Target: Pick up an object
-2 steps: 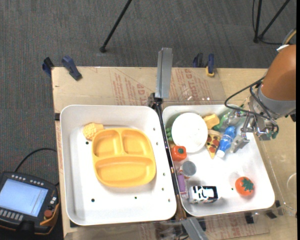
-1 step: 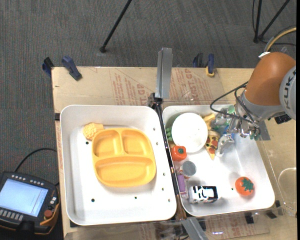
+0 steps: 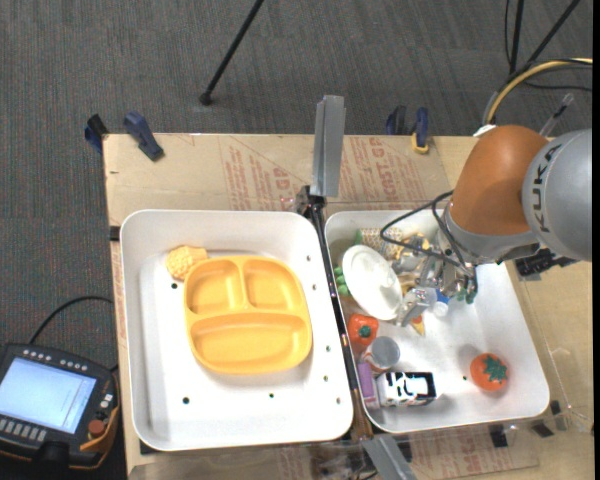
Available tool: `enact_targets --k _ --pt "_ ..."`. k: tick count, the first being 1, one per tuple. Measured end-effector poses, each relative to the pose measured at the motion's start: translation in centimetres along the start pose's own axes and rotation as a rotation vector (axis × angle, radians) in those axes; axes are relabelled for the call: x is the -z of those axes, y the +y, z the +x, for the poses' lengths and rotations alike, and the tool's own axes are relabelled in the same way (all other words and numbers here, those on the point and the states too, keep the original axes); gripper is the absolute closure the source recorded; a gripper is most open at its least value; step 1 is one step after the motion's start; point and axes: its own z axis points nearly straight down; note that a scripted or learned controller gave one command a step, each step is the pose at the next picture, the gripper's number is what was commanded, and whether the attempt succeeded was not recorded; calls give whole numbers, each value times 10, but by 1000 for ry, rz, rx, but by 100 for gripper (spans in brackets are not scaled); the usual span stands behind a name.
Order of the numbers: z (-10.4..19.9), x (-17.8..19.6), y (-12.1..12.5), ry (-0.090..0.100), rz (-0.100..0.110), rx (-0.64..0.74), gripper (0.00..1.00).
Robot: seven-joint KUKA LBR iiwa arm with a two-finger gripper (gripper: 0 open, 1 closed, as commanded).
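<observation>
Cardboard-topped bench (image 3: 230,168), two white bins. Right bin (image 3: 510,318): gripper (image 3: 425,303), claw state indiscernible, beside white plate (image 3: 370,280); orange tomato toys (image 3: 488,371), black-white box (image 3: 408,388) nearby. Left bin (image 3: 145,368): yellow divided tray (image 3: 248,313).

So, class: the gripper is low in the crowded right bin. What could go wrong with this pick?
1. The gripper sits beside the white plate and close to other small items; it might nudge or pinch the wrong one.
2. The tilted plate could slide onto the orange tomato underneath.
</observation>
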Motion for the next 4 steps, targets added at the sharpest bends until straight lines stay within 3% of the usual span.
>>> enact_targets --k 1,2,3,4 --pt "51 0 -31 1 1 58 0" --pt "-8 1 7 -1 0 89 0" --pt "36 -1 -69 0 0 188 0" --pt "-7 0 5 -1 10 385 0"
